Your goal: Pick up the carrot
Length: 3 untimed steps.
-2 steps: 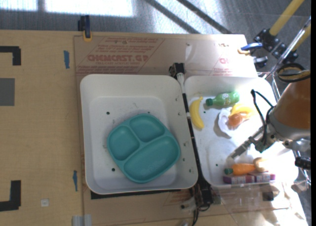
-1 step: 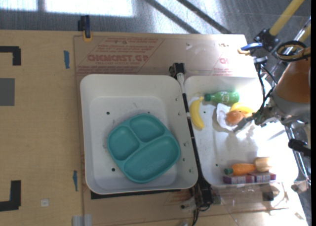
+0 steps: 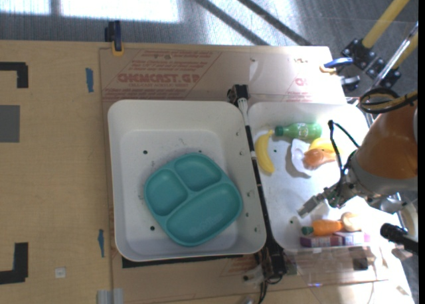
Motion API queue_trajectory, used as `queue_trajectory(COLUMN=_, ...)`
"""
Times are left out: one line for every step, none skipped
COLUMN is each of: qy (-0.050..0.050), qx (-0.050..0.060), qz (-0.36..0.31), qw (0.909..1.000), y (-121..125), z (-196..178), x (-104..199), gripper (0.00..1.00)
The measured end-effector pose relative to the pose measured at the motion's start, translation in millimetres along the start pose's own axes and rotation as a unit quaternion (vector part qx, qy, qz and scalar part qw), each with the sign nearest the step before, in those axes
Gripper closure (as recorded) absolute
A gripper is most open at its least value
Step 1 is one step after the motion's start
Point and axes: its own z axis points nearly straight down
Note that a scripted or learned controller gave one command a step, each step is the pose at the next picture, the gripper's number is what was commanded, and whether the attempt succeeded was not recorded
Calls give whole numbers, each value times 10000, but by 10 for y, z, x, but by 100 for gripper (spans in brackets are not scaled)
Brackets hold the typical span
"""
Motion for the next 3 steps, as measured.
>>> queue_trajectory(qy=-39, qx=-30, qz=753, qw=9971, y=312, z=-530, x=-542, gripper=0)
queue_trajectory(qy=-47, qx=-27, qz=1208, qw=9927, y=804, z=-753, x=-1315, gripper=0)
queue_trajectory(qy=12, qx=12, qz=978, qw=9952, y=598, z=-353, x=-551, gripper=0)
